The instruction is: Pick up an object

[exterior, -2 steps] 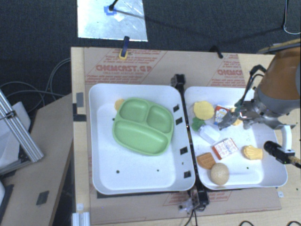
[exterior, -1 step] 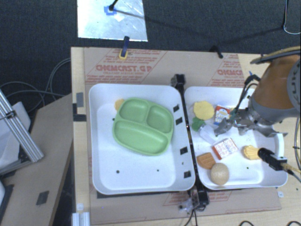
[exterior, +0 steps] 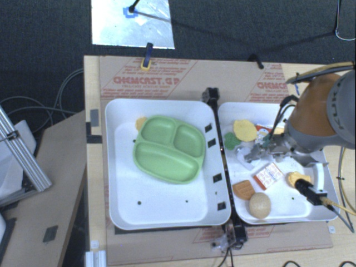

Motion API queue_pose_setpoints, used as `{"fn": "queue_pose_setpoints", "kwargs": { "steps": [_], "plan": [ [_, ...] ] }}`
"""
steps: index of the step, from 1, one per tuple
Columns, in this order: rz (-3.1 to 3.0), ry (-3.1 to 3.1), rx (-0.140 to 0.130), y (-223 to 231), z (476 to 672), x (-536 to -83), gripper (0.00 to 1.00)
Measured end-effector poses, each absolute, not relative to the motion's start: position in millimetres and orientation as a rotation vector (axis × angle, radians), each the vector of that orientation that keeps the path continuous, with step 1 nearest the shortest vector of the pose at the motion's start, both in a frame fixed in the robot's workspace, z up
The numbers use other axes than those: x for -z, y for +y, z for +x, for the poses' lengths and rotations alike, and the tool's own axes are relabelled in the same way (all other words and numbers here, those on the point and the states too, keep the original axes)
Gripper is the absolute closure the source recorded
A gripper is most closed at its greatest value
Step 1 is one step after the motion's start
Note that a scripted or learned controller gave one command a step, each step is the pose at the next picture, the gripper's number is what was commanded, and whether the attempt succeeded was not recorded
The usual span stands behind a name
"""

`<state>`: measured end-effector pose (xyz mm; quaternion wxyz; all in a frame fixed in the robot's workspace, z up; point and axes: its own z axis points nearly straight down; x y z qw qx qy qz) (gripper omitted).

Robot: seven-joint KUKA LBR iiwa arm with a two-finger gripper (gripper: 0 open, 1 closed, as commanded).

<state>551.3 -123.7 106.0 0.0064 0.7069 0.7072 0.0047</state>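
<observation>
Camera view: fingers [exterior: 255, 152] low in right bin [exterior: 278, 216], seemingly closed, gripping nothing.

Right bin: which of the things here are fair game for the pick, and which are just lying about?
For the pick, in the right bin:
gripper
yellow piece
red and white packet
brown cookie
beige ball

Lying about:
green divided plate in the left bin
blue and yellow clamp

Probably a robotics lab: a bench [exterior: 183, 74] under protective board, loose cables [exterior: 67, 88] on dark carpet, and aluminium framing [exterior: 22, 154] at the left.
</observation>
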Motion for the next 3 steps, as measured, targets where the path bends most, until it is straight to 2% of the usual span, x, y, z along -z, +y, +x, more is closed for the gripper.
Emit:
{"fn": "queue_pose_setpoints", "kwargs": {
  "steps": [1,2,3],
  "plan": [
    [2.212,2.215,-0.02,-124.2,558.8,-95.4,0.0],
    [2.203,2.211,-0.043,-121.3,564.3,-111.7,1.0],
    [2.213,2.223,-0.005,-117.5,564.9,-155.9,1.0]
  ]
}}
